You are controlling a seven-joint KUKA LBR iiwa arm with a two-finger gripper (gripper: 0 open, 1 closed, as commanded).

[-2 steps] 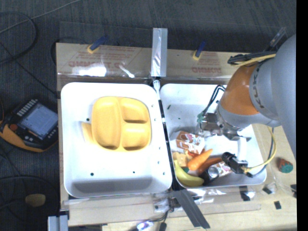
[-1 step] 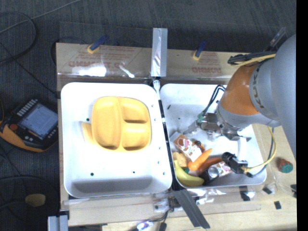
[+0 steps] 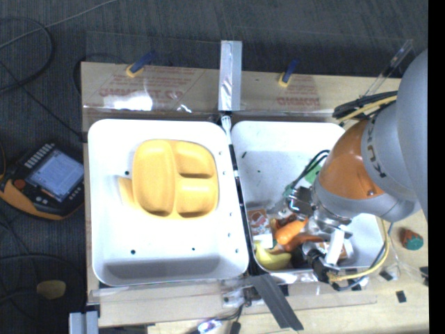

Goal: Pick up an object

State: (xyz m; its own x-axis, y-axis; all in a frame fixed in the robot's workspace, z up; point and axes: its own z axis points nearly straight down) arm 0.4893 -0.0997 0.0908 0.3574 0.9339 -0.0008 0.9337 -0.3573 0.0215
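Note:
My gripper (image 3: 306, 245) reaches down into the front of the right bin (image 3: 278, 145), among a pile of small objects. An orange piece (image 3: 288, 232) lies right at the gripper, next to a yellow banana-like thing (image 3: 271, 257) at the bin's front left corner. A small red and white item (image 3: 257, 219) sits just left of them. The arm's orange band (image 3: 348, 165) and grey wrist cover much of the bin's right side. I cannot make out whether anything sits between the gripper's parts.
The left bin (image 3: 111, 256) holds a yellow divided tray (image 3: 174, 177). A divider wall (image 3: 233, 186) separates the two bins. A handheld device (image 3: 49, 179) lies on the floor at the left. Cables (image 3: 354, 273) trail near the right bin's front edge.

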